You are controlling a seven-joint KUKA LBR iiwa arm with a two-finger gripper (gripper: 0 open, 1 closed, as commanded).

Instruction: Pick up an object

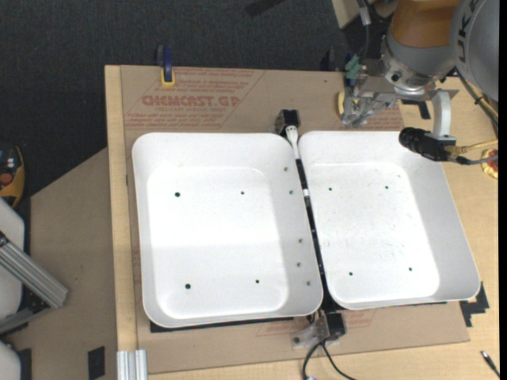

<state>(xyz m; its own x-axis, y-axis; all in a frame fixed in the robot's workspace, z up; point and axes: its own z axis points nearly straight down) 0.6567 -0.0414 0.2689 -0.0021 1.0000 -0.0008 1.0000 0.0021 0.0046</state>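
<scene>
Cabling (321, 340) is trailing off the near edge of the brown board (206, 93), just below the seam where the two bins are meeting. The left bin (141, 212) and right bin (466, 252) are lying side by side, smooth white moulded plastic with rounded corners and a few dark dots on their floors. The gripper (358, 111) is hanging just beyond the right bin's far rim, over the board, under the orange band (420, 18). How wide it is standing, and whether anything is in it, I cannot tell. Where the object is sitting I cannot tell either, so judging its weight, stiffness or best hold is guesswork. The slick bin floors are likely letting light things slide.
</scene>
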